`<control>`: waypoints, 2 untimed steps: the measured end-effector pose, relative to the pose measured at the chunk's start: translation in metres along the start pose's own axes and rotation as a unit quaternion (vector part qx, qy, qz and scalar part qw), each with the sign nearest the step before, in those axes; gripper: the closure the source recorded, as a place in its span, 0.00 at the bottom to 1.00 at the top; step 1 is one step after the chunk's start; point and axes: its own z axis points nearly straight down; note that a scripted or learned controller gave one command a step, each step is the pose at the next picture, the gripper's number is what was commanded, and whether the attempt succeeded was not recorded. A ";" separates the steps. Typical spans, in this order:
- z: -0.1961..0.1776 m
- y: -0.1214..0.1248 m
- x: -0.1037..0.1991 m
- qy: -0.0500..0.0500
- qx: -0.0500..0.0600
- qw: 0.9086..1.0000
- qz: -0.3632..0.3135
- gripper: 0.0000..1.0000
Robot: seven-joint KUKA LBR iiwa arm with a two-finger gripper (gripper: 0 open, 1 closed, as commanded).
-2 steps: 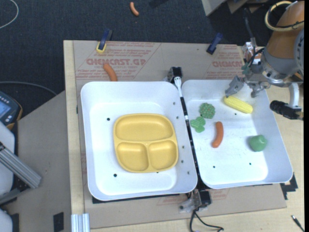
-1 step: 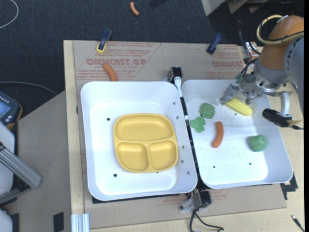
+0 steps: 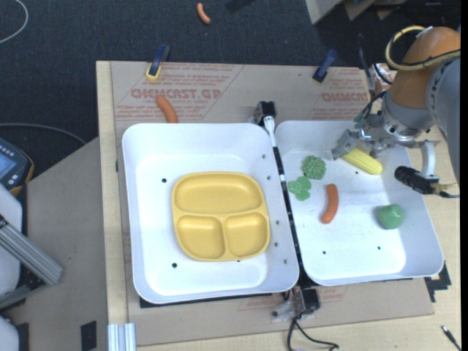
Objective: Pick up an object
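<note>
My gripper (image 3: 360, 151) hangs low at the back of the right bin (image 3: 365, 265), open, directly over a yellow corn-like piece (image 3: 365, 162) that rests on the bin floor. Its fingers stand on either side of the piece's upper end and are not closed on it. In the same bin lie a green broccoli piece (image 3: 314, 167), a smaller green leafy piece (image 3: 299, 189), an orange-red sausage (image 3: 330, 202) and a green pepper-like lump (image 3: 390, 216).
The left bin (image 3: 146, 159) holds a yellow three-part tray (image 3: 219, 216). An orange sausage (image 3: 167, 109) lies on the cardboard behind the left bin, another (image 3: 203, 12) on the dark floor. Blue clamps (image 3: 157, 62) (image 3: 325, 66) grip the board's back edge.
</note>
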 end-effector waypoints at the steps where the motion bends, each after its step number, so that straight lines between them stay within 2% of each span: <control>1: -0.012 0.001 0.000 -0.001 -0.002 1.000 0.000 1.00; 2: -0.056 0.003 0.001 -0.002 -0.005 1.000 0.000 1.00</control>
